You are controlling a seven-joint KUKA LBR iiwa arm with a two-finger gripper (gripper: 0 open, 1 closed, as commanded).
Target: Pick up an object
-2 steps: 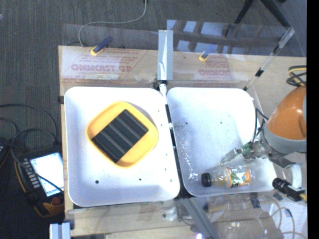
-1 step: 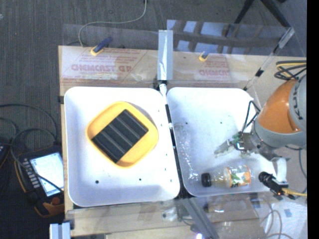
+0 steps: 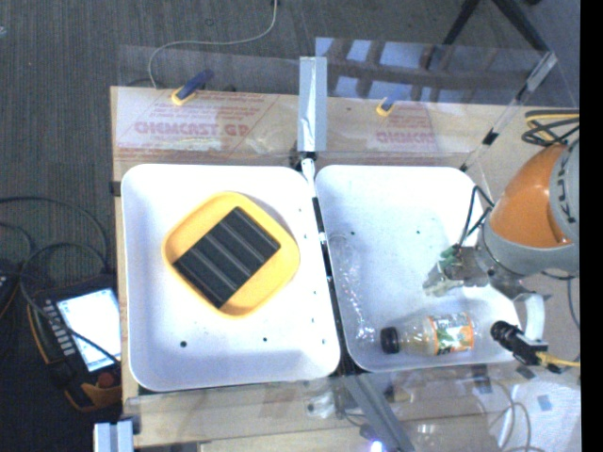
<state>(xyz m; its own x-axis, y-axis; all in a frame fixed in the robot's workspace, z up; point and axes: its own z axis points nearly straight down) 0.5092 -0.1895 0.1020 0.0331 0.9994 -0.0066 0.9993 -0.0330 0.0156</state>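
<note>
Two shallow white bins were seen side by side on the tabletop (image 3: 132, 121). In the left bin (image 3: 151, 347) a yellow dish (image 3: 184, 238) with a black ribbed insert (image 3: 229, 255) was set slightly to the far side of the middle, its ribs running on a diagonal.

In the right bin (image 3: 396, 196) a small clear bottle (image 3: 429, 336) was found lying on its side close to the near wall. Its long axis ran almost left to right, and its black cap (image 3: 390, 340) was pointed to the left, towards the divide between the bins. An orange and green label was wrapped around its body. A crumpled piece of clear film (image 3: 347, 281) was seen along the left side of the same bin.

The grey arm with its orange band (image 3: 532, 205) was reached in over the right edge of the right bin. The hand (image 3: 452, 269) was seen just above and to the right of the bottle, apart from it. Whether the hand was released or clenched could not be told, since it was small and blurred against the bin floor. Nothing was seen grasped by it.
</note>
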